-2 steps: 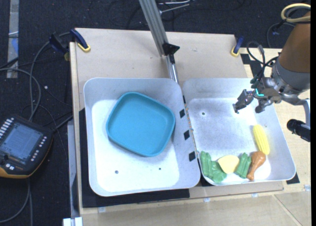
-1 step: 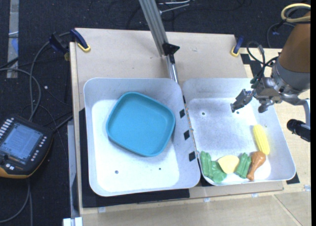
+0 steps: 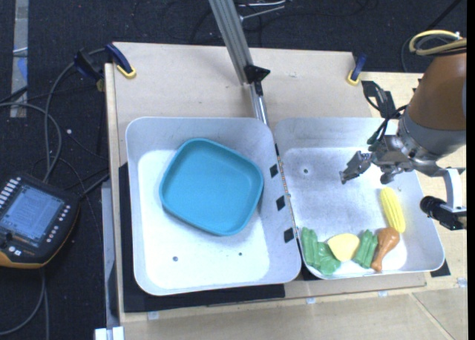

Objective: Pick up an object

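Hovering above the right bin, my gripper spreads its fingers wide, grasping nothing; corn cob lies just beside it.

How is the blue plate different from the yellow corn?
The blue plate is wide, flat and squarish; the corn cob is small, long and thin. The plate lies alone in the left bin; the corn sits in the right bin near other toy foods, just below the gripper. Both rest untouched in white bins.
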